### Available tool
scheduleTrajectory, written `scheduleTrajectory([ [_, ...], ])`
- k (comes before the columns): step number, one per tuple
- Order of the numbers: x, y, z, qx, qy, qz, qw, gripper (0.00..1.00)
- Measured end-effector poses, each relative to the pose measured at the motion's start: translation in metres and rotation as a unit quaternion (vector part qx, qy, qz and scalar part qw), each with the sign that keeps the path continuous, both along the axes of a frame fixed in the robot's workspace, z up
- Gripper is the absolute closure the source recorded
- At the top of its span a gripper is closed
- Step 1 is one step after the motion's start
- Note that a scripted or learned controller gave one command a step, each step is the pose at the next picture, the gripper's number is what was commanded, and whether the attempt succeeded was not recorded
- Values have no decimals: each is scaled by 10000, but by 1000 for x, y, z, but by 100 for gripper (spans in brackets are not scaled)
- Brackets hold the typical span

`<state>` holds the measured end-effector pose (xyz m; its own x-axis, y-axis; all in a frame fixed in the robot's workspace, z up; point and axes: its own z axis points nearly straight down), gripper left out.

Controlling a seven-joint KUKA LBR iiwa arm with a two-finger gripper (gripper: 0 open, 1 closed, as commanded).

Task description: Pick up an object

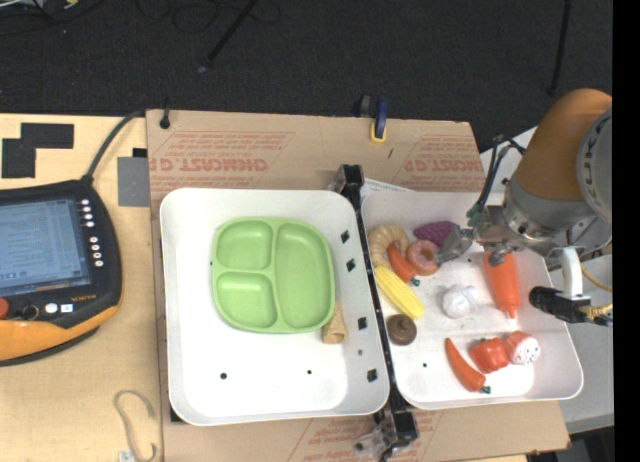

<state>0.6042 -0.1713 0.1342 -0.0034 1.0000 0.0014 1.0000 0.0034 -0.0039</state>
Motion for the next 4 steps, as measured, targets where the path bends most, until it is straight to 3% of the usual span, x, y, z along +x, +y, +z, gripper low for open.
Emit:
scheduleTrajectory([
  [1,4,5,-42,22,-35,-3,10000,0],
  [2,7,3,-26,16,-95,-8,10000,100],
  [4,4,-2,58,-5,-21,-26,10000,100],
])
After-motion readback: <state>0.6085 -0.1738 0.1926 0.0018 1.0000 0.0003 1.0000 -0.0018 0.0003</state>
